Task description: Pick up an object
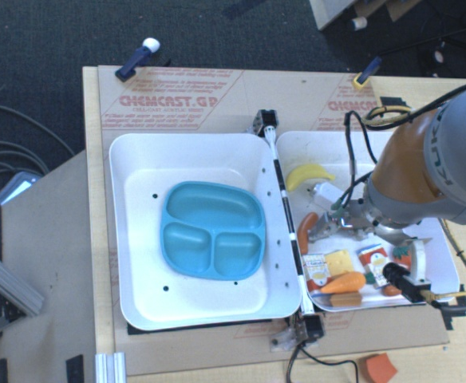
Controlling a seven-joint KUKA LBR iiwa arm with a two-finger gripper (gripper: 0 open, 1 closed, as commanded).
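**Gripper low over crowded right bin**

The metal two-finger gripper (pixel 326 227) hung beside a red sausage-shaped toy (pixel 306 231); its grasp could not be judged. Around the sausage lay a yellow banana (pixel 306 175), orange carrot (pixel 345 282) and yellow block (pixel 338 261). The blue divided plastic tray (pixel 213 230) sat well left of it.
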